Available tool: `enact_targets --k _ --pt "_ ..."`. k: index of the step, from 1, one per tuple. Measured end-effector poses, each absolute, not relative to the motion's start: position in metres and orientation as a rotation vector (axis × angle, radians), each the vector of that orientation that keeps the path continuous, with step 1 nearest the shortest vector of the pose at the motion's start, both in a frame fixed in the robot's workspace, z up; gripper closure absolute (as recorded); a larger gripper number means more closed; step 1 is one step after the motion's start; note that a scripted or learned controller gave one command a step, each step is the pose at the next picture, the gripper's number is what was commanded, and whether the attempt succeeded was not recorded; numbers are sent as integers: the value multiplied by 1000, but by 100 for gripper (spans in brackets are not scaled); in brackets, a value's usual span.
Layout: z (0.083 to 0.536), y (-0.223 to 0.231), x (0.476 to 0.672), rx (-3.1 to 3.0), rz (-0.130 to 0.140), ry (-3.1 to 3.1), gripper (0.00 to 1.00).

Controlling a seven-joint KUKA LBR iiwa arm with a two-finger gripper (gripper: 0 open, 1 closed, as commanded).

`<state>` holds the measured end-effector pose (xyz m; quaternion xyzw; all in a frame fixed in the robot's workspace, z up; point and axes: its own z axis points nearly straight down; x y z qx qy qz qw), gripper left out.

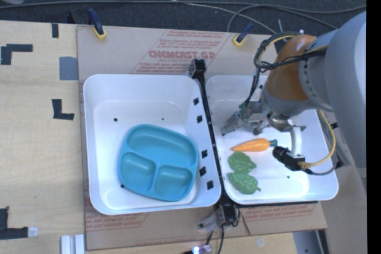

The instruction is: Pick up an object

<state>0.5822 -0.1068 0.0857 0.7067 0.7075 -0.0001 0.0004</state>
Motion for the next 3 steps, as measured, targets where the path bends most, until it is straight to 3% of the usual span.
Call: enact_targets --k 1,3 --pt "96 -107 583 2217 0 2222 100" --pt "215 -104 584 2217 4 2222 100"
